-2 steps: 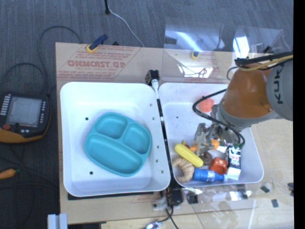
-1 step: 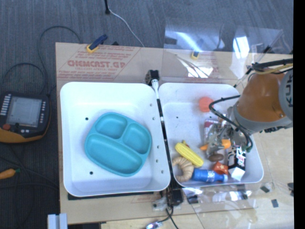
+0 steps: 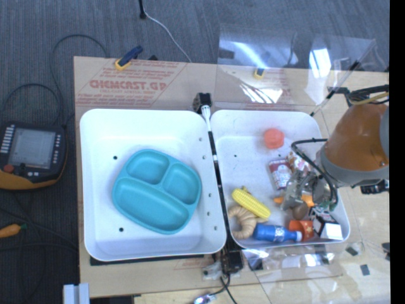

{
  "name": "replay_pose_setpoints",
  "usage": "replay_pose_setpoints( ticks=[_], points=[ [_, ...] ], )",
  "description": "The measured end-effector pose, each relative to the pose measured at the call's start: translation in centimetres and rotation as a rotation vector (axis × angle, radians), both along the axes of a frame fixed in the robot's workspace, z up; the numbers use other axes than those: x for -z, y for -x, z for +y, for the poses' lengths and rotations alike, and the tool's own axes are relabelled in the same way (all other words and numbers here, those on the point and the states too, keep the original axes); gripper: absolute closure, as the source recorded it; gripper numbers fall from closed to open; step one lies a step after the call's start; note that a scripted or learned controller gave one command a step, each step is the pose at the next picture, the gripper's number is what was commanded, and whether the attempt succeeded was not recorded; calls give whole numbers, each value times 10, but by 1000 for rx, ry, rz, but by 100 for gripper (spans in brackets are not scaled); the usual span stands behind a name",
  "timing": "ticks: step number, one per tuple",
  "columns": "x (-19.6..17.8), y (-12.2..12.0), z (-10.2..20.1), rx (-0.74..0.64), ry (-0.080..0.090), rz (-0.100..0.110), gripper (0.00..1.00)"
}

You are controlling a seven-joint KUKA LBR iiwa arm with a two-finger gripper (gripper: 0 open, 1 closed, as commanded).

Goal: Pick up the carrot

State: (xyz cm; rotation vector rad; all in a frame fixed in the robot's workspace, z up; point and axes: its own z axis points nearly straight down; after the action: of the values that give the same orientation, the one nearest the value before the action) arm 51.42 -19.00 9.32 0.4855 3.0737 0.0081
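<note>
From above, the grey arm with its orange band reaches in from the right, and its gripper (image 3: pixel 302 194) is down among the clutter at the right side of the right-hand shallow white bin (image 3: pixel 243 120). It looks like the grasping step: an orange stub, probably the carrot (image 3: pixel 306 201), lies right at the gripper. Whether the fingers are spread or closed, I cannot tell. Next it needs a clean lift.

That bin also holds a yellow corn cob (image 3: pixel 250 202), a tan pretzel-shaped toy (image 3: pixel 242 218), a blue bottle (image 3: pixel 273 234) and a round red-orange piece (image 3: pixel 273 138). The left-hand white bin (image 3: pixel 104 122) holds a turquoise divided plastic plate (image 3: pixel 157 190).
</note>
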Motion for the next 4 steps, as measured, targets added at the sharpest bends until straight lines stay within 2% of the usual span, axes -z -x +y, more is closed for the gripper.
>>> replay_pose_setpoints(
  ticks=[1,2,3,4],
  points=[
    [0,17,-18,251,-11,1,0],
    [-9,14,-16,246,-11,-1,100],
    [-1,22,3,177,11,1,100],
    [-9,20,4,176,11,-2,100]
  ],
)
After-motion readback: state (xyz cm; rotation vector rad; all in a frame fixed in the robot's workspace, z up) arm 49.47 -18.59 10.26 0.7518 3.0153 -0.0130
